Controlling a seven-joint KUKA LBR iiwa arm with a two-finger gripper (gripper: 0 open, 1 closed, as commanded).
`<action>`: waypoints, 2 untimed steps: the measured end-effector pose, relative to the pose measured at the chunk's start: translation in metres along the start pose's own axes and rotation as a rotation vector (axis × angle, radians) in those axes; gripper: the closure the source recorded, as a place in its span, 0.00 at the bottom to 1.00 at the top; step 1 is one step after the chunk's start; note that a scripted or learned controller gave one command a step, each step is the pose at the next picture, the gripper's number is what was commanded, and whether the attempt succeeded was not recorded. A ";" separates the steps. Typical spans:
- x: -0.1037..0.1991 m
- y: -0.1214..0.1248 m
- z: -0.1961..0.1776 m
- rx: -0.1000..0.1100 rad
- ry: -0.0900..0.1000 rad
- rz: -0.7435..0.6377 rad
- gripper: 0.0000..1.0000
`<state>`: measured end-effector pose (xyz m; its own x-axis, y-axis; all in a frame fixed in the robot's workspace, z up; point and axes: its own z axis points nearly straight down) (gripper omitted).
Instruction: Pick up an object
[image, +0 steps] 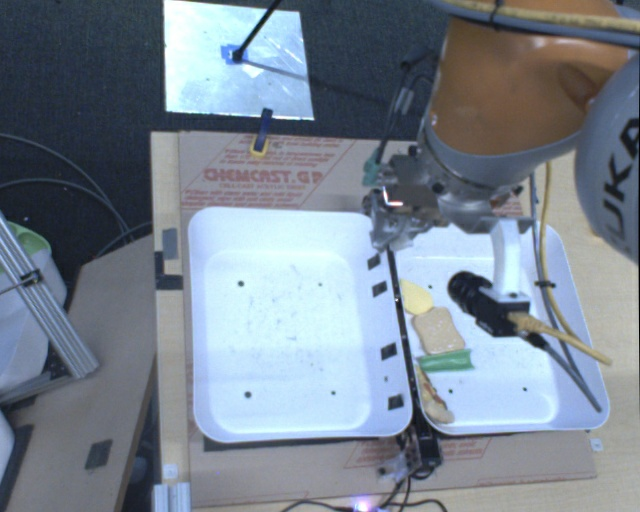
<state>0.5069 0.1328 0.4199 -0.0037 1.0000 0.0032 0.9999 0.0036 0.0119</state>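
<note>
The biggest thing we see is the table (165, 350), with a brown card sheet (300, 172) lying flat on it. Next comes the big arm (520, 90), which reaches in from the right and hangs over the far side of the right bin. It is orange up high and grey lower down. Two white bins sit side by side on the card sheet and their walls touch in the middle. The left bin (280, 300) has small dark specks on its floor. The right bin (500, 395) has four little things in it. Past the far edge of the table a shiny plate (235, 55) lies on the dark floor. The tool (392, 222) hangs at the far end of the wall between the two bins, just over the far left corner of the right bin. We cannot tell if it is open or shut, or if it has hold of anything. The four little things lie in a row along the left wall of the right bin, on the near side of the tool. The largest is a pale brown block (440, 330). A yellow piece (416, 296) lies just beside its far end. A green piece (447, 362) lies just beside its near end. A small brown piece (434, 398) lies closest to us, near the front left corner.
</note>
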 end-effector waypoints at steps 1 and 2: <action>0.002 0.000 -0.006 0.006 -0.001 -0.008 1.00; 0.002 0.000 -0.017 0.004 -0.001 -0.014 1.00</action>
<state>0.5072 0.1350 0.4365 -0.0176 0.9998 0.0022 0.9998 0.0175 0.0081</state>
